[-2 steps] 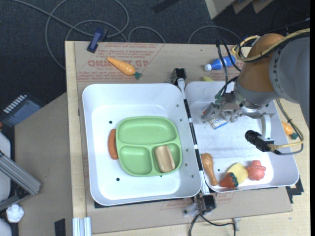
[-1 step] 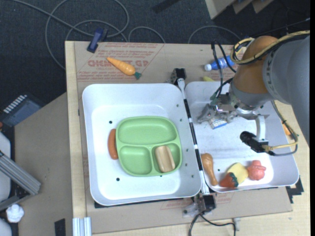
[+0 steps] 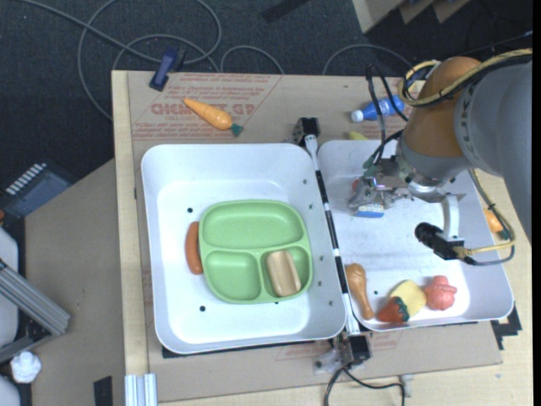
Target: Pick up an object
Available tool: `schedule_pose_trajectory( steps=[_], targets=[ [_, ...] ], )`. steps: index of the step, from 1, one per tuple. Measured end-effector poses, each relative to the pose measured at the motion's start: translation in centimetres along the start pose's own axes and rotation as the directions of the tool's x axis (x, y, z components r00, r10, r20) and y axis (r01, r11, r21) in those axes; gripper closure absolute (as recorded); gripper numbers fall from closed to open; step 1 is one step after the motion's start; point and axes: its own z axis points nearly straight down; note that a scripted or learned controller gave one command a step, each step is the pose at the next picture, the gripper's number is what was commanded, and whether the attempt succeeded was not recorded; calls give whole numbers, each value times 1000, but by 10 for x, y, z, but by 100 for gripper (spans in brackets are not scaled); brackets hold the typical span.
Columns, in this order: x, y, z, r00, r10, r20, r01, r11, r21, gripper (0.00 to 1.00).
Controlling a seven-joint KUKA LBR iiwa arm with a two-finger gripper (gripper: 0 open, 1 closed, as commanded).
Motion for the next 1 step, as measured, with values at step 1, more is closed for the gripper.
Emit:
schedule_pose_trajectory(
  steps=[1],
  targets=[
    [69, 2, -91, 1000, -3, -1, 3, 1000, -3, 100]
  ],
)
